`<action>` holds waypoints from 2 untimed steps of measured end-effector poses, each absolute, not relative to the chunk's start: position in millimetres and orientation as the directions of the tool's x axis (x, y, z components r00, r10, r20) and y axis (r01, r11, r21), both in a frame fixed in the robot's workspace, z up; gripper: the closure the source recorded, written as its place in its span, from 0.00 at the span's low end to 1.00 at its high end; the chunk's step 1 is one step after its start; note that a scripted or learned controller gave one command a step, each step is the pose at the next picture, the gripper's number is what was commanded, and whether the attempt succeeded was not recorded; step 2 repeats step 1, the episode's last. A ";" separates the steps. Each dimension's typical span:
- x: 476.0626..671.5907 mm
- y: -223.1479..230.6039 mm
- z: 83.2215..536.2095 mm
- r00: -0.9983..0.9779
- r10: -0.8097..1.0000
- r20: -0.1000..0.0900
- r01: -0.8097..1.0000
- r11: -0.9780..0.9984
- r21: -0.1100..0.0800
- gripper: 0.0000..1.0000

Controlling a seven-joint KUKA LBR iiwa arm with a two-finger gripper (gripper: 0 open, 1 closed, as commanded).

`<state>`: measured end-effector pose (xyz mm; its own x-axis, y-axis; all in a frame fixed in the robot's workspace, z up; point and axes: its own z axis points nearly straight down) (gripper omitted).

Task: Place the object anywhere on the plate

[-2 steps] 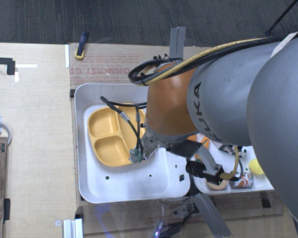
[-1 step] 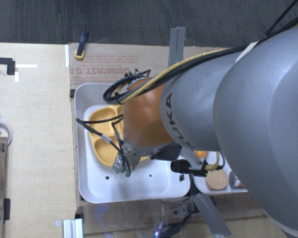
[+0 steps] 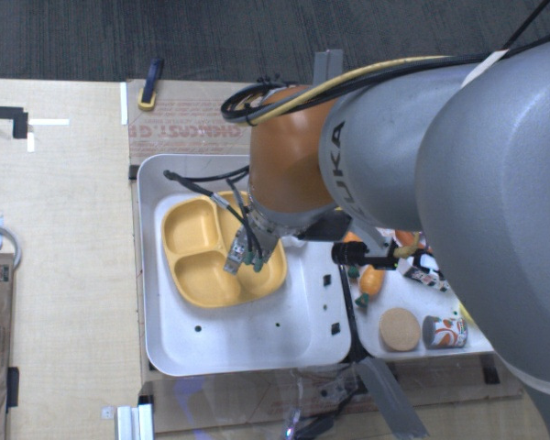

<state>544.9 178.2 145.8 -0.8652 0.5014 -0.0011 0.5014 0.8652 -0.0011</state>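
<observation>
A yellow divided plate (image 3: 199, 246) lies in the left white bin (image 3: 220, 342). My gripper (image 3: 241, 257) hangs over the plate's right side, near the divider between its compartments. Something small and greenish shows at the fingertips, too small to name. The big grey arm with its orange band (image 3: 289, 163) covers the plate's upper right part and much of the right bin.
The right bin (image 3: 440, 346) holds an orange fruit (image 3: 371, 280), a round tan disc (image 3: 400, 329), a small can (image 3: 443, 333) and a black-and-white item (image 3: 425, 269). A blue-and-yellow clamp (image 3: 149, 84) sits on the bench above the left bin.
</observation>
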 end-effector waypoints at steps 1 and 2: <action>572.6 139.6 228.1 -0.926 0.377 -0.002 0.377 0.926 0.000 1.00; 572.6 139.6 228.1 -0.926 0.377 -0.002 0.377 0.926 0.000 1.00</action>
